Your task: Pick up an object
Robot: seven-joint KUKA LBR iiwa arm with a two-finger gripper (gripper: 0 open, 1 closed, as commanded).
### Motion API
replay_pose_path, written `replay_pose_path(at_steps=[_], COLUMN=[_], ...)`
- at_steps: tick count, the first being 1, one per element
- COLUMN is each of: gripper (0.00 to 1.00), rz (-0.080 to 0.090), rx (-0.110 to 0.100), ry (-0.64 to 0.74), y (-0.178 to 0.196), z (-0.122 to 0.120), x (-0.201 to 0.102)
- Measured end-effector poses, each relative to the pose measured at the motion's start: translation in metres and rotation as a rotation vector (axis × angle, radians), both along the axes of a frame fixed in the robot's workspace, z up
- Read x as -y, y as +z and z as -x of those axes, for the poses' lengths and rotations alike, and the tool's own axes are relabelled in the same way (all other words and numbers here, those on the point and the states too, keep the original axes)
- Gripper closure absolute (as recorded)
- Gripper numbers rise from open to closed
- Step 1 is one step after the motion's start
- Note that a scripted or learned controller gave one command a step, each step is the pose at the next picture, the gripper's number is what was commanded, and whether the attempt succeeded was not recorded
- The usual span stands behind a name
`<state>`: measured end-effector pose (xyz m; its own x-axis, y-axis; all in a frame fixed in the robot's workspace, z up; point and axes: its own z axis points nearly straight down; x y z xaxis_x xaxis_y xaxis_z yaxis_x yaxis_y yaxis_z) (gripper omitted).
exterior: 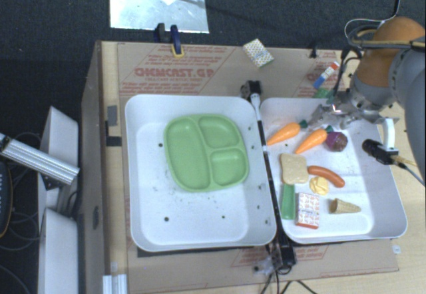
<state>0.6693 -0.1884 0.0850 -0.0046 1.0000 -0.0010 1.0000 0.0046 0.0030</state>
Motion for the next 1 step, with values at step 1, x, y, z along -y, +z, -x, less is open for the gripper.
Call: replay_pose_path(at_steps=[1], gripper=[1.0], rz=[0.001], rx=[0.003], ry=[0.002], y=[0.0114], z=[-0.0011], x=[0.0002])
